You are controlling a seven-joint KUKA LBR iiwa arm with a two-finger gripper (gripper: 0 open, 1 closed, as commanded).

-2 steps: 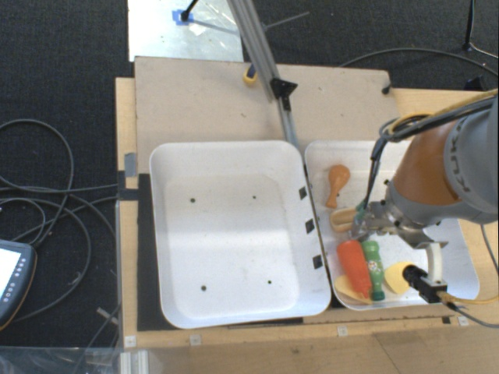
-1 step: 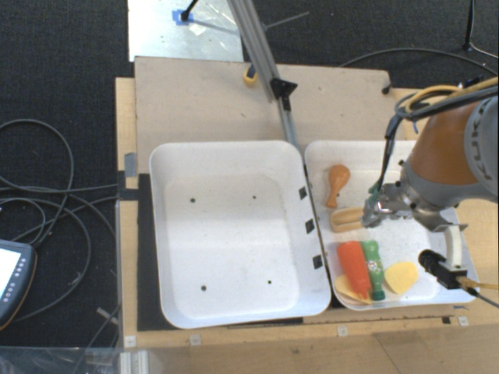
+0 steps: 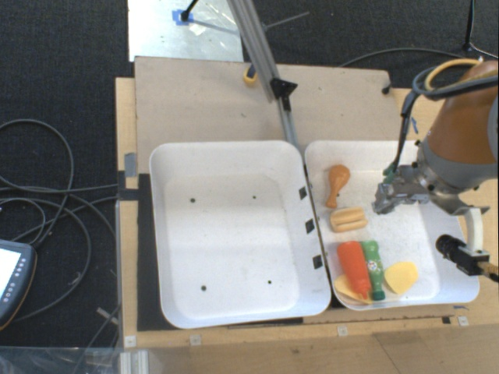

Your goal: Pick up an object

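Nearest you, at the front of the right bin (image 3: 460, 291), sits a cluster of toy food: an orange carrot (image 3: 353, 267), a green bottle (image 3: 373, 269) touching its right side, a yellow slice (image 3: 401, 276) just right of that, & another yellow piece (image 3: 345, 289) peeking out under the carrot's lower end. Further back in the same bin you've got a hot-dog bun (image 3: 348, 220) lying crosswise, w/ a brown drumstick (image 3: 337, 182) just behind it, tilted, thin end toward the bun. The gripper (image 3: 385, 199) hangs over the bin's middle, right of the bun & drumstick, near both; can't tell from this angle whether it's spread or pressed together, and nothing's visibly pinched. The arm's orange band (image 3: 468, 123) is up at right. Left bin (image 3: 168, 209) sits alongside, divider edges touching.
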